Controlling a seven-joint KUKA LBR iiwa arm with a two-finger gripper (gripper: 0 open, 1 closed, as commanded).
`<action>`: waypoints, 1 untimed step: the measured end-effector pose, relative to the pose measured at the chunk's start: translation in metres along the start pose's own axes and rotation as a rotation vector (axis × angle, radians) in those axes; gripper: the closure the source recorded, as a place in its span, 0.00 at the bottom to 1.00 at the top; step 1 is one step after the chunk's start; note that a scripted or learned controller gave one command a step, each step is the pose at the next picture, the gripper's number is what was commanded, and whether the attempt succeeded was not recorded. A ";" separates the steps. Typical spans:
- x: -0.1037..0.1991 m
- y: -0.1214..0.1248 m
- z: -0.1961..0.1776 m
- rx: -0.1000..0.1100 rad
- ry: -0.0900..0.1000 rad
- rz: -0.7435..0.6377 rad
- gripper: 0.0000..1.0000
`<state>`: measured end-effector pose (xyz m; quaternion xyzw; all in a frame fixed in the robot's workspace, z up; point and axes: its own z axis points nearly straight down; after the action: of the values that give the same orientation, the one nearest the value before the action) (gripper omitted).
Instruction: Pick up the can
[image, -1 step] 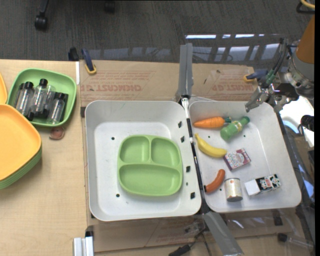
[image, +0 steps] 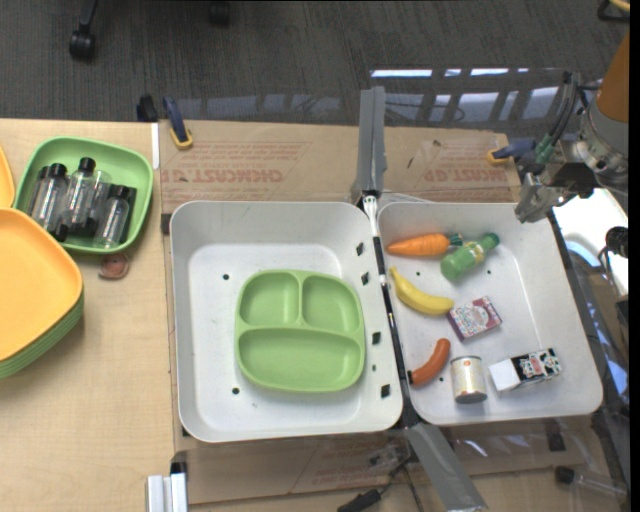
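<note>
White right bin (image: 575, 330), contents: carrot (image: 418, 244), green bottle (image: 466, 256), banana (image: 420, 294), small pink carton (image: 474, 318), sausage (image: 430, 361), black-and-white carton (image: 528, 368), and the can (image: 467, 379).

Can: pale, lying near the bin's front edge, between the sausage and the black-and-white carton, just beside both.

White left bin (image: 190, 300): holds a green divided plate (image: 300, 331).

Gripper (image: 535, 200): poised over the right bin's far right corner, well apart from the can; whether its jaws are open or closed cannot be told.

Handling note: the approach likely needs a descent centred on the can, jaws spanning its narrow width and clearing both neighbours, to avoid nudging the carton or catching the sausage.
</note>
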<state>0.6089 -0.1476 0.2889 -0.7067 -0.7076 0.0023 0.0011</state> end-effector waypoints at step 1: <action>0.008 0.038 0.061 -0.003 0.001 -0.191 1.00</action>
<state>0.6462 -0.1395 0.2276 -0.6358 -0.7719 0.0010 0.0006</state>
